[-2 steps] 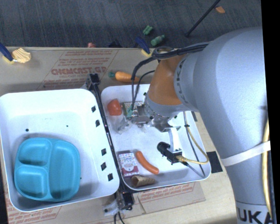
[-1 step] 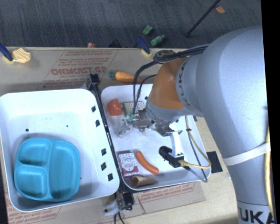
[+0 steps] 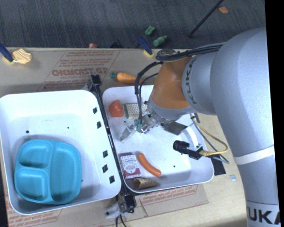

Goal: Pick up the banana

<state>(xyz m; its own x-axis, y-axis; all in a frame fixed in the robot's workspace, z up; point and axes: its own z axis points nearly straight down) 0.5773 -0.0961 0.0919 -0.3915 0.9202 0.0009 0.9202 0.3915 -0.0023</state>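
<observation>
Grey arm (image 3: 237, 94) is hovering its gripper (image 3: 142, 126), finger state indiscernible, over the right bin (image 3: 204, 175) at frame centre, searching; banana unidentified.

A blue divided tray (image 3: 48, 171) lay in the left bin (image 3: 6, 108). The right bin (image 3: 204, 175) held a tomato (image 3: 115, 108), an orange sausage (image 3: 149, 164) and a small red carton (image 3: 130, 165).

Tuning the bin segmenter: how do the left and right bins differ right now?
The left bin holds one blue divided tray; the right bin holds scattered small items, such as a tomato and a carrot. The arm reaches over the right bin, not the left bin. Both are shallow and white.
</observation>
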